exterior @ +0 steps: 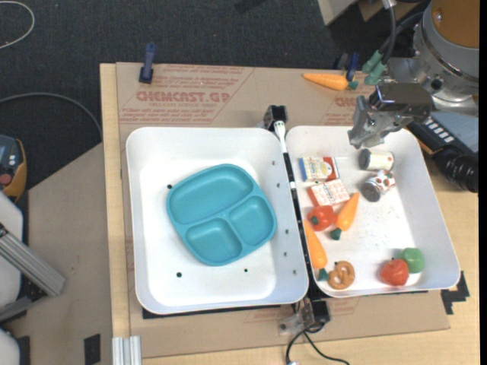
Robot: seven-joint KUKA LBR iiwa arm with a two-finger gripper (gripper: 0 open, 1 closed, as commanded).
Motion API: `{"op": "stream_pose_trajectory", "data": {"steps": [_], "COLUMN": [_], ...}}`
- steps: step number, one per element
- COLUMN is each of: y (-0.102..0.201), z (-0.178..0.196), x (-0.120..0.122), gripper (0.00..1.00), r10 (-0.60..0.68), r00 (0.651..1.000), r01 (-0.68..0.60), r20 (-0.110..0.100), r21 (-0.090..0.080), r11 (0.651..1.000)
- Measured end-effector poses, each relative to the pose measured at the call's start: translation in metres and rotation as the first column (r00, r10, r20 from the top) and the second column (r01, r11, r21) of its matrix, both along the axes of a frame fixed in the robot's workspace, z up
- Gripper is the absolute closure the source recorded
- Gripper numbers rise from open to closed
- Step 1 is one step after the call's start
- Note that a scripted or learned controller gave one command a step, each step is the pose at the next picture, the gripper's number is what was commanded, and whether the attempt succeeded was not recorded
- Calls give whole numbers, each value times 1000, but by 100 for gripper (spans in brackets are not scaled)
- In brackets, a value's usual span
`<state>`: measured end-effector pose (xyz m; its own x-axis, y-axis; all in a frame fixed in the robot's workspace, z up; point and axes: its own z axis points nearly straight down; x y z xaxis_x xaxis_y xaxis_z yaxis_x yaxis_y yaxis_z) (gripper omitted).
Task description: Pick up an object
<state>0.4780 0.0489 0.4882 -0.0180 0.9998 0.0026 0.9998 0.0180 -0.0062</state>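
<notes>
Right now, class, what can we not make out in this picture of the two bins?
- Gripper, camera view: its fingers blur into one dark grey mass.
- Small cartons: print too small to read.
- Arm: cut off by the top and right edges.
- Black device: cut off at the left edge.

A single fixed camera looks down on the bench from above at a slant, far enough off to take in both shallow white plastic bins (pixel 144 204) side by side on their brown cardboard sheet (pixel 190 90); dark carpet floor (pixel 114 14) fills the upper part of the view; the grey arm with its orange band (pixel 456 10) enters at the upper right, above the right-hand bin (pixel 434 226).
</notes>
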Motion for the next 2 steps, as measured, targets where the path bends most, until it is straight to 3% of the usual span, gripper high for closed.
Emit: {"op": "stream_pose_trajectory", "data": {"steps": [1,2], "y": [92,65], "z": [9,-68], "x": [1,1], "gripper": [100,100], "r10": [-6,-22], "r00": [1000,1000], "r01": [6,22], "r20": [9,-3], "r21": [0,-5], "r11": [1000,1000]}}
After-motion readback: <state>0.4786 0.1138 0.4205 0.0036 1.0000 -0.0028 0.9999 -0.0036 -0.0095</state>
